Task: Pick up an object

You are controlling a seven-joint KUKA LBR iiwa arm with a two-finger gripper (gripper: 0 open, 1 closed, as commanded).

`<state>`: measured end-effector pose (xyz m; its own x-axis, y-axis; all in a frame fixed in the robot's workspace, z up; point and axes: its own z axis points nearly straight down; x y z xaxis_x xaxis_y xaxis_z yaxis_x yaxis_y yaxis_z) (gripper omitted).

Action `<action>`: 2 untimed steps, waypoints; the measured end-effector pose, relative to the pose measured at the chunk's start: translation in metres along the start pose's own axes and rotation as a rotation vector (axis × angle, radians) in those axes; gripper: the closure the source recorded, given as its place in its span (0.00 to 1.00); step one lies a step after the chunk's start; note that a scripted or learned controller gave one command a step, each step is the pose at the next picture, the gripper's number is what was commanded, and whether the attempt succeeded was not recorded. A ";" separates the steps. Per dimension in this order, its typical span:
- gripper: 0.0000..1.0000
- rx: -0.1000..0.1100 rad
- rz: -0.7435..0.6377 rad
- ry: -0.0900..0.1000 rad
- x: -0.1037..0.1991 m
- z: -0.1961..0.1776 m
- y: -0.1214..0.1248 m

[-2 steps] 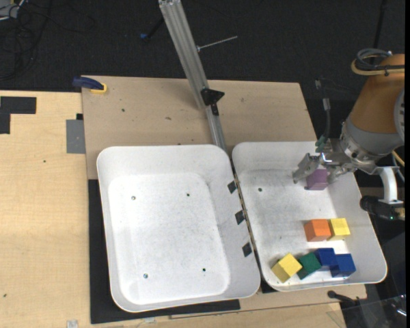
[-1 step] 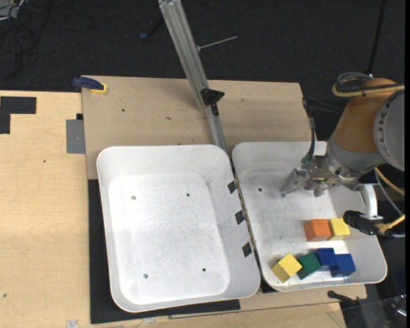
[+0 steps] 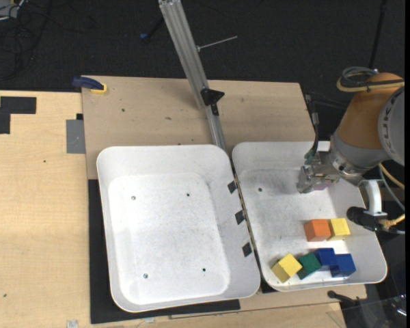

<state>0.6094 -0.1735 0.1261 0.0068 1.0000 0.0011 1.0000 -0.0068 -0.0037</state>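
Two shallow white plastic bins sit side by side on the pale wooden bench (image 3: 27, 203); the larger left bin (image 3: 116, 162) fills the centre-left of the frame and shows a bare, speckled floor with a few small dark dots; the right bin (image 3: 273, 159) lies just beside it, their inner rims meeting along a line marked by three small black clips (image 3: 238, 217).

All the loose objects are gathered in the lower right part of the right bin; an orange cube (image 3: 318, 229) touches a smaller yellow cube (image 3: 340, 227) on its right; below them, near the bin's lower rim, a second yellow block (image 3: 285, 267) lies tilted at the left, a green block (image 3: 310, 263) sits against it, and a blue block (image 3: 336, 262) lies just right of the green one.

The grey arm with its orange band (image 3: 362, 118) enters from the right edge; its metal two-finger gripper (image 3: 312, 181) hangs over the upper middle of the right bin, above the orange cube and apart from it; nothing can be seen between its tips, and how far apart they stand cannot be told.

A slanted aluminium rail (image 3: 188, 53) rises from the bins' junction toward the top of the frame.
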 end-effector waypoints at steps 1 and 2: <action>1.00 -0.007 -0.008 -0.001 0.008 -0.049 0.006; 1.00 -0.005 -0.008 -0.001 0.006 -0.077 0.006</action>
<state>0.6160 -0.1672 0.2035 -0.0010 1.0000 -0.0002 1.0000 0.0010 0.0013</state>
